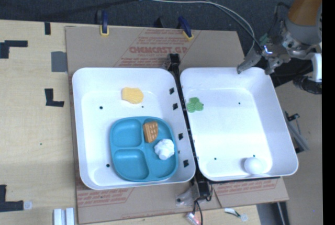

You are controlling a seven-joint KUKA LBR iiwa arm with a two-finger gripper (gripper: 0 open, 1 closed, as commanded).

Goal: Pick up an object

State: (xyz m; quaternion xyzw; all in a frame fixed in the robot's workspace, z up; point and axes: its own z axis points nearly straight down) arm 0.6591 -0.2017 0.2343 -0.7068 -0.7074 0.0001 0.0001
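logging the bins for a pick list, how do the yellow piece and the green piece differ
The yellow piece lies in the left bin, just above the blue tray; the green piece lies in the right bin, by its left wall. The yellow piece is larger and smooth-edged; the green piece looks smaller and ragged. Both rest on bare bin floor, clear of the tool.

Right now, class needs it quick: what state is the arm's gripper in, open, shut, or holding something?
Gripper: cannot be told; it sits at the far rim of the right bin, with nothing seen in it.
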